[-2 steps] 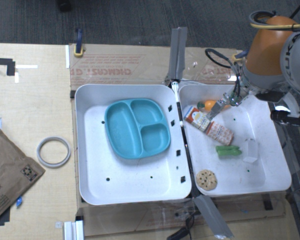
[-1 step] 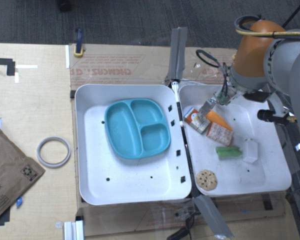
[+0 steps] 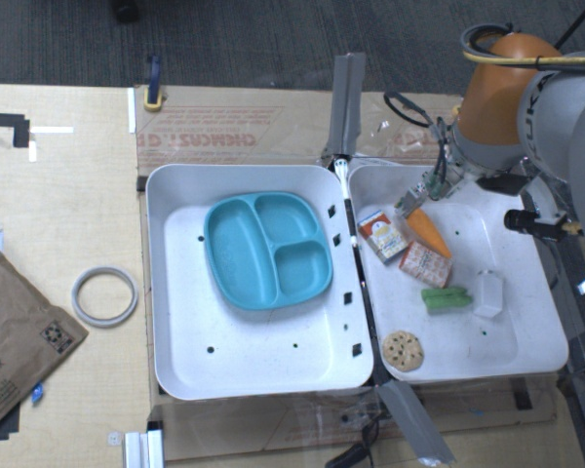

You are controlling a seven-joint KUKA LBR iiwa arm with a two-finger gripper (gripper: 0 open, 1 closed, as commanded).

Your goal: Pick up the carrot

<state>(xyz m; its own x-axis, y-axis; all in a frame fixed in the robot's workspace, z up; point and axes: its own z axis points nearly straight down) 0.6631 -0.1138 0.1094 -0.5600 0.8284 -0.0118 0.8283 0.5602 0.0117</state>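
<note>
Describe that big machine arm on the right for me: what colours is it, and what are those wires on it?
The rounded grey metal arm has a smooth orange band above its wrist. Thin black cables loop beside it, and another cable curls over the top of the orange part. At its tip is a small dark metal pincer, much slimmer than the bulky arm.

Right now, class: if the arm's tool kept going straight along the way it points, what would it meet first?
The tool slants down and leftward into the right bin. Continued straight, it would probably meet the carrot's upper end first, or the small carton beside it; one view leaves depth uncertain.
</note>
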